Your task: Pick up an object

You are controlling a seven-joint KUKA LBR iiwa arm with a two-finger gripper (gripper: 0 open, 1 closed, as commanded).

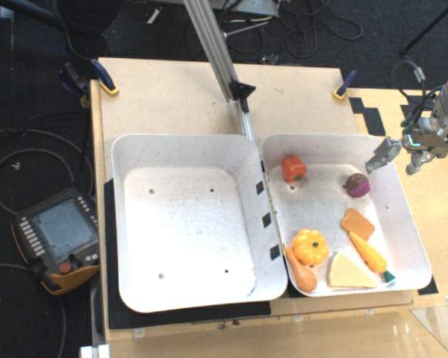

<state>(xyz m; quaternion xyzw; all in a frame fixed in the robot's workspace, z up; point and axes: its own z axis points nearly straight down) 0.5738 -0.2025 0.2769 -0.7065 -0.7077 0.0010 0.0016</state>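
Gripper (397, 162) open over right bin (411, 222), no legible writing

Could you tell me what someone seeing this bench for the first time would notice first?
Probably the bright toy food clustered in the right bin: a yellow pumpkin and carrot near the front, a red pepper and purple piece toward the back. Next, the left bin beside it, plain white. Then the hand, spread open over the right bin's far right rim, gripping nothing.
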